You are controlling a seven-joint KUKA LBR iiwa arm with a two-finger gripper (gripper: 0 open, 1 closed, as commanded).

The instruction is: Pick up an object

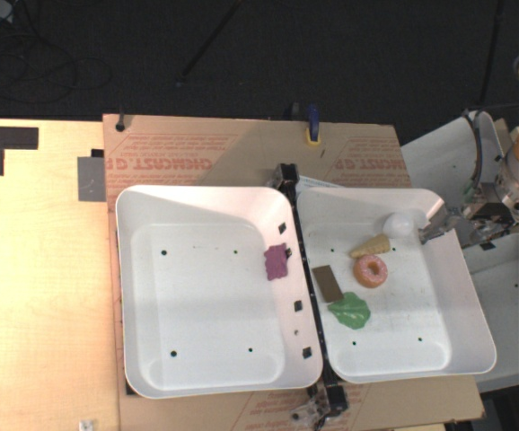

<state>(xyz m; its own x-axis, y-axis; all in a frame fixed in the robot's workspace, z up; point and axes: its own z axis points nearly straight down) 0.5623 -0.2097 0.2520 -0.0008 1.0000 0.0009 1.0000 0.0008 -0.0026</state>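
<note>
From here I can't tell how my gripper point(439, 225) is set, and reaching for the doughnut point(371, 271) could knock the cone point(370, 247) touching it.

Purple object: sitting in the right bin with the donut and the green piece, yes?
No. The camera view shows the purple object in the left bin, near its right wall. The donut and the green piece lie in the right bin.
</note>
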